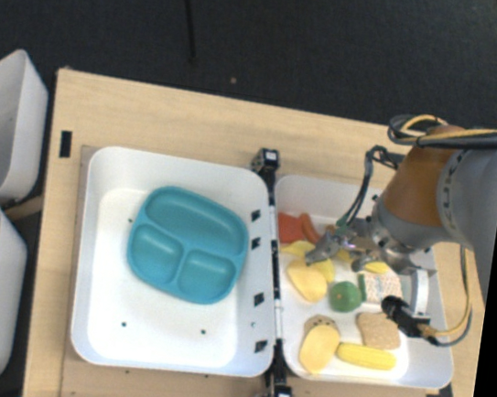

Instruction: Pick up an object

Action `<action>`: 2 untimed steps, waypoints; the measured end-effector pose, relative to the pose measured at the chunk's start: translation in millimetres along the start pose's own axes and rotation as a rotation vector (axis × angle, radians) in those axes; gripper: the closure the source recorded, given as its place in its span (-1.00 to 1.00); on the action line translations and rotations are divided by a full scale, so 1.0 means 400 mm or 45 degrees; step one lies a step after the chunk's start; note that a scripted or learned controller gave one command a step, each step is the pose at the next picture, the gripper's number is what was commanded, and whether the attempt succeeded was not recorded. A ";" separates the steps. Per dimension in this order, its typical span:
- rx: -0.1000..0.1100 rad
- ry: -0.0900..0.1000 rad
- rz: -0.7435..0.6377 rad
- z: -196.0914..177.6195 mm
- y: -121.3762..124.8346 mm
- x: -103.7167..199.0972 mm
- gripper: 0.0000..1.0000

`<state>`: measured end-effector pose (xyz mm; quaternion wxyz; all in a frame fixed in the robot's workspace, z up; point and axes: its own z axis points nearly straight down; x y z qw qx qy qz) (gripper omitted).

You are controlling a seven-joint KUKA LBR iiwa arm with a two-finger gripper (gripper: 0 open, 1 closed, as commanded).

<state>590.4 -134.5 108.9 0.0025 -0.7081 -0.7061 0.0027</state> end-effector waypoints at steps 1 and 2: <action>-0.006 -0.001 0.002 0.025 0.001 -0.002 -1.00; -0.005 0.001 0.010 0.003 0.001 -0.006 1.00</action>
